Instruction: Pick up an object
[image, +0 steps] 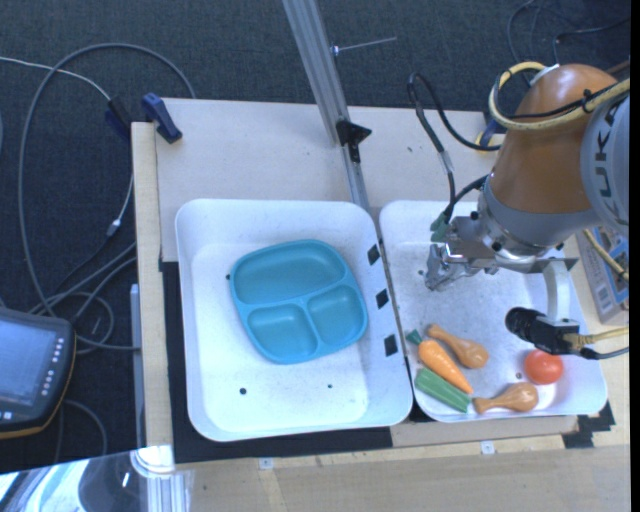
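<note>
**Q:** Left side first. What's there?

**A:** Left bin (200, 240): one blue divided plate (297, 300), flat on the middle of the floor. Probably too broad for my grip, so I'd pass it by.

**Q:** And you?

**A:** My gripper (440, 272) hangs over the right bin (500, 300), toward its back-left corner, above bare floor. Whether it is spread or closed I cannot tell, because the slanted view blurs the tip. I see nothing carried. I judge the grasp hasn't begun.

**Q:** What could you pick?

**A:** It's all crowded along the right bin's front edge, well apart from me:
- **Front-left corner:** a carrot (443, 364) with a green piece (441, 390) just beside it, and a drumstick (460, 346) touching the carrot's far side.
- **Front rim:** a second drumstick (508, 399) lying along it.
- **Further right:** a tomato (543, 368) near that drumstick.

**Q:** Best target?

**A:** Likely the tomato. It sits freest, while the carrot cluster leaves little room to straddle one piece.
</note>
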